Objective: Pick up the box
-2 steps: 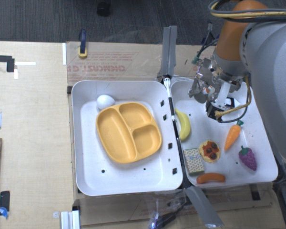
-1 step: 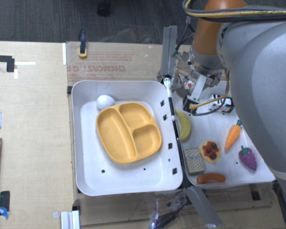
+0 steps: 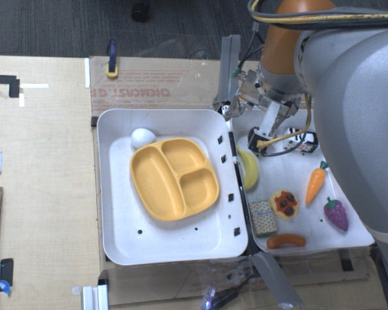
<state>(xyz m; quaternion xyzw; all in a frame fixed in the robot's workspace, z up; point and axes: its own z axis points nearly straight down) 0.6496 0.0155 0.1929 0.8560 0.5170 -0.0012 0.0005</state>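
In right bin, small speckled box (image 3: 264,217), flat

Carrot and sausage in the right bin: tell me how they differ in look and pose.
The carrot is orange with a green top, tapered to a point; the sausage is reddish-orange, rounded at both ends with no top. The carrot lies nearly upright in the view, tilted slightly; the sausage lies crosswise along the near edge. The carrot sits beside the purple berry, the sausage below the box. Both are small toy foods lying flat in the right bin.
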